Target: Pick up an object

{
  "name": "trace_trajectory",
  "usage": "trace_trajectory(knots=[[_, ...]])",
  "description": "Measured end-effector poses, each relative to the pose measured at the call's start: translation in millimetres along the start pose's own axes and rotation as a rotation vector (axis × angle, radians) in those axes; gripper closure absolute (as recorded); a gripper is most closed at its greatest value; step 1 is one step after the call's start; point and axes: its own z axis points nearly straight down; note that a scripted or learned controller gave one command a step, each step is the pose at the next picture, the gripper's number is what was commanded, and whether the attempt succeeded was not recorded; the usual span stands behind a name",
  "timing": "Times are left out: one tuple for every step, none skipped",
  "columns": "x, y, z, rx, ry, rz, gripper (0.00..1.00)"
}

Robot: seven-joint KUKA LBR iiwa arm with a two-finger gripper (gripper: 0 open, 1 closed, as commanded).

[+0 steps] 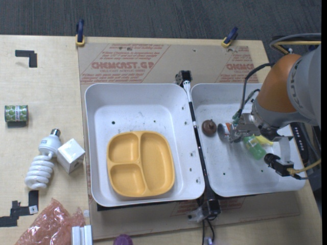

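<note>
In the right bin (225, 180) a small brown object (208, 127) lies on the white floor, close to the bin's left wall and a little above the middle. Just to its right there is a small dark grey thing (223, 129), partly under the tool. More to the right, under the wrist, a green and yellow object (256, 147) lies at a slant; its exact shape is hard to tell because the arm covers part of it.

The gripper (234, 135) is low over the right bin, between the brown object and the green and yellow one, and it points toward the left. It is near the dark grey thing, but I cannot tell if it touches it, and I cannot tell how far the gripper is open. Nothing can be seen held in it. The arm (286, 88), grey with the orange band, comes in from the right and covers the upper right part of this bin.

The lower half of the right bin is free floor. The left bin (97, 106) holds a yellow plate (140, 163) with three compartments, lying in its lower middle part. The two bins touch along their inner edges.

On the bench at the left, well apart from the bins, lie a white spiral bulb (42, 162), a white cube (71, 154) and a small green can (16, 114).
</note>
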Motion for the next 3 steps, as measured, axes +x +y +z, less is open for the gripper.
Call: trace_trajectory(knots=[[0,0,0,0.000,0.000,0.000,0.00],[0,1,-10,-0.001,-0.001,-0.001,1.00],[33,-45,-90,0.001,0.001,0.002,1.00]])
